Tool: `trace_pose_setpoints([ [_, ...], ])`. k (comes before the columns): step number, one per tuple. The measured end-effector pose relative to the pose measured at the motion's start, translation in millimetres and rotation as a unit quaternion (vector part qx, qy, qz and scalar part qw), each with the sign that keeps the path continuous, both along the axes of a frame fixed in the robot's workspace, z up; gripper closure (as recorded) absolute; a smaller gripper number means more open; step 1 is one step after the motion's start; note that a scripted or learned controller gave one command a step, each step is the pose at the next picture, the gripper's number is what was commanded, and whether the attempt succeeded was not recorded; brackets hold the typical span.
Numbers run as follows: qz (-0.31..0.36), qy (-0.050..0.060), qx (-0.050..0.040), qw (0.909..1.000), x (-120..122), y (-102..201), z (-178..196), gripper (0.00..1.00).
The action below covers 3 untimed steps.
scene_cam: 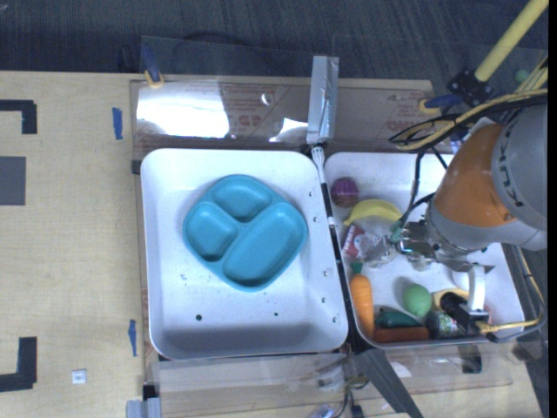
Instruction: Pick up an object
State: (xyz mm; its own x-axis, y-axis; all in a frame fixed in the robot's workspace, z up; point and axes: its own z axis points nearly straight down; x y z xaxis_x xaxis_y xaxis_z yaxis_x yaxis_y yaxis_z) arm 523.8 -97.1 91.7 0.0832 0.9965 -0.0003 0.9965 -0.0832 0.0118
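Note:
The right bin [513, 299] holds several toy foods. A purple round piece [345, 190] lies at the back left, and a yellow banana [372, 211] lies just in front of it. An orange carrot [362, 299] runs along the left wall. A green lime-like ball [417, 300] sits near the front, with a dark green piece [396, 318] and a reddish-brown stick [402, 332] below it. My gripper [383, 247] is low in this bin, below the banana and above the carrot. A small red and white item [352, 244] lies right beside it.
The left bin [174, 312] bears a blue divided plate [245, 230] at its middle. A metal divider [324, 103] stands behind the gap between the bins. Yellow cables [452, 116] hang over the right bin's back edge. The arm's orange band [474, 185] covers that bin's right side.

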Motion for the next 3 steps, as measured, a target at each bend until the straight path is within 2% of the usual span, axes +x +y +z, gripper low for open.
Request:
trace_pose_setpoints([
  [1, -0.007, 0.001, -0.0007, 1.0, 62.6, -58.2, 111.5, 0.0],
  [2, 0.079, 0.003, -0.001, 0.9969, 100.0, -39.0, -3.9, 0.0],
  [3, 0.057, 0.001, 0.0007, 0.9984, 145.7, 51.5, 98.2, 0.0],
])
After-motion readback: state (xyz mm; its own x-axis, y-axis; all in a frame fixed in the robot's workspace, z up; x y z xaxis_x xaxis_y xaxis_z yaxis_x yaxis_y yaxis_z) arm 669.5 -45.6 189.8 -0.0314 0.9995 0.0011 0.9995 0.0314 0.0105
